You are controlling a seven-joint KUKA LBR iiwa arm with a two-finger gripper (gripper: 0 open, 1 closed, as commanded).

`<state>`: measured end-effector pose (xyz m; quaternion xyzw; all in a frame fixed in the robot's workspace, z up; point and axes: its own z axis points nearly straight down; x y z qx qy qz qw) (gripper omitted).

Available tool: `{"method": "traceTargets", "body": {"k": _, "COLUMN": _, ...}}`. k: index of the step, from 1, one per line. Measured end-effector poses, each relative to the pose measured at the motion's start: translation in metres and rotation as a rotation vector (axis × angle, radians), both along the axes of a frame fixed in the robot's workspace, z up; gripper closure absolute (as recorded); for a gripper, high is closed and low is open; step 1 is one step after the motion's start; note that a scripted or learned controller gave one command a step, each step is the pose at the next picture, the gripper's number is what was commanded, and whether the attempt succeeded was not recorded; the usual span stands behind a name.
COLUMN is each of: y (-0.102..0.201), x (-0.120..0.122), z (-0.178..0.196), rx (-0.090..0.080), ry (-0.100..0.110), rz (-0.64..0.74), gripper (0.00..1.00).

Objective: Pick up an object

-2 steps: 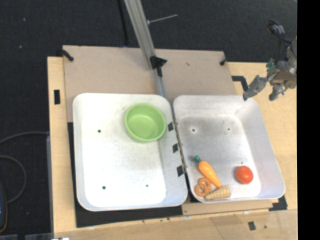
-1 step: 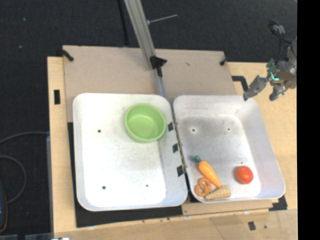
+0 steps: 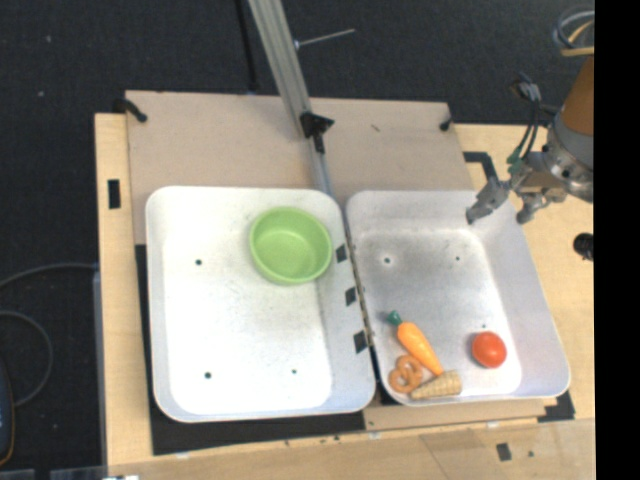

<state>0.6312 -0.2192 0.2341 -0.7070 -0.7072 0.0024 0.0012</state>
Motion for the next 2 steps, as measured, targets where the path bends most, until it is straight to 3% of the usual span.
{"method": "traceTargets", "body": {"k": 2, "y": -0.008, "x": -0.006, "z": -0.105, "rx": -0.001, "ry": -0.004, "rz": -0.002, "gripper": 0.00}}
